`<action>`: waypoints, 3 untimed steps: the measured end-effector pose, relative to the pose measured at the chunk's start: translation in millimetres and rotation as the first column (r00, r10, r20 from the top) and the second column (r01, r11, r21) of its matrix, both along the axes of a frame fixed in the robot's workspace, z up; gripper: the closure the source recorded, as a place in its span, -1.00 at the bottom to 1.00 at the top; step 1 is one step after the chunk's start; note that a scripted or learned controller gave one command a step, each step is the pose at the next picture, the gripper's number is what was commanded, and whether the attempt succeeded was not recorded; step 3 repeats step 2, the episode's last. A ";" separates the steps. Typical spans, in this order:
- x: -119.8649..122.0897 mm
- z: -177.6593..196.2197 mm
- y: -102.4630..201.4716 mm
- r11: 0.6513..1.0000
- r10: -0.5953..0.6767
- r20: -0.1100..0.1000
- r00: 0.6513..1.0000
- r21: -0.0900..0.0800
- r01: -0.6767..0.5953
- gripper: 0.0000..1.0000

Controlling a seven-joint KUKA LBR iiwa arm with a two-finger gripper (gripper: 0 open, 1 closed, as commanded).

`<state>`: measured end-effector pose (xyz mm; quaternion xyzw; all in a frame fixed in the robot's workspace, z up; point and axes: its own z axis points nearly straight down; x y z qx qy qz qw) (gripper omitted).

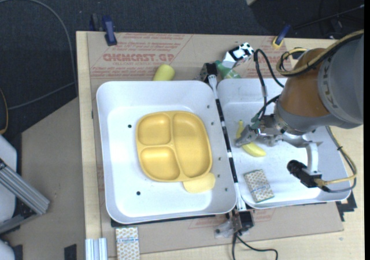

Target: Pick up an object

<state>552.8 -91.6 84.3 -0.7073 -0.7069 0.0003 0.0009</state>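
Grey arm's end effector [250, 135] low over right white bin [329, 192] near its left wall, finger state impossible to tell, small yellow curved banana-like piece [254, 149] just beside it, speckled rectangular block [258, 185] near front edge, yellow three-section plastic plate [173, 145] in left white bin [115, 155]

Red lettering resembling "CHEMCAST GP" is printed on the brown paper covering [139, 51] of the counter, above the bins.

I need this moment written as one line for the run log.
end effector: low in right bin | nearest: yellow piece | grasp: unconfirmed | left bin: yellow divided plate
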 end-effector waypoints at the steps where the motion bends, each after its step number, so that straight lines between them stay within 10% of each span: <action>1: 0.5 10.0 0.2 1.000 -0.001 0.002 1.000 0.000 0.001 1.00; 2: 19.5 123.7 47.6 1.000 0.002 0.005 1.000 0.000 -0.002 1.00; 3: 19.5 123.7 47.6 1.000 0.002 0.005 1.000 0.000 -0.002 1.00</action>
